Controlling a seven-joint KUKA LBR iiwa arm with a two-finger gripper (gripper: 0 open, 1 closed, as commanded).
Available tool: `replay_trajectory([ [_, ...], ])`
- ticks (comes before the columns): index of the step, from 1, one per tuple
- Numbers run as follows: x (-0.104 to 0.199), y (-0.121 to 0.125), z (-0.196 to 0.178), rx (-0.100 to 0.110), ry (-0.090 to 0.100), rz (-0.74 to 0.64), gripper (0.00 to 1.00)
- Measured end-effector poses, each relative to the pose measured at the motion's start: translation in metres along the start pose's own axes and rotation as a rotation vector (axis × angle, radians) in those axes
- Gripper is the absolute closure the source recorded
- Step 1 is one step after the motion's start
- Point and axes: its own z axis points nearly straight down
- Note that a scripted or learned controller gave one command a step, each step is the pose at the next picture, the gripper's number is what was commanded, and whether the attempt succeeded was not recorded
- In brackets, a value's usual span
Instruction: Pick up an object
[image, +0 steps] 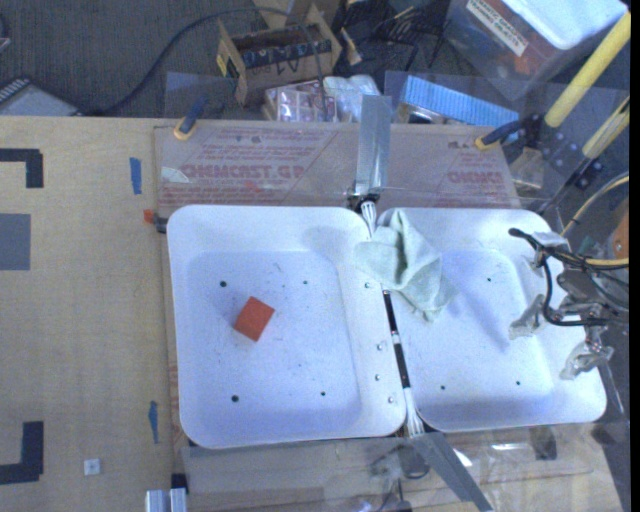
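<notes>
While we look down on the bench, we note these points.

Left bin: the shallow white plastic bin (200, 250) on the camera view's left bears a small orange-red cube (254, 319), lying in its left half, a little left of the bin's middle.

Right bin: the second shallow white bin (480, 400) holds a crumpled pale green cloth (408, 268), draped at its upper left corner and touching the seam between the bins.

Pincer: we see the grey two-finger gripper (555, 345) over the right bin's right edge, amid dark cables; its fingers look spread apart and we see nothing between them.

Cube to pincer: we find the cube well apart from the gripper, across the seam, in the other bin.
</notes>
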Motion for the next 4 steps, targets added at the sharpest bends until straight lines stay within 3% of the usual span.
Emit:
replay_trajectory([
  [1, -0.004, -0.030, -0.093, -0.001, 0.000, -0.408, 0.00],
  [2, 0.000, 0.026, -0.003, -0.006, 0.001, -0.697, 0.00],
  [3, 0.017, -0.009, -0.117, -0.004, 0.000, -1.003, 0.00],
  [4, -0.005, 0.031, 0.012, -0.008, -0.001, -1.262, 0.00],
])
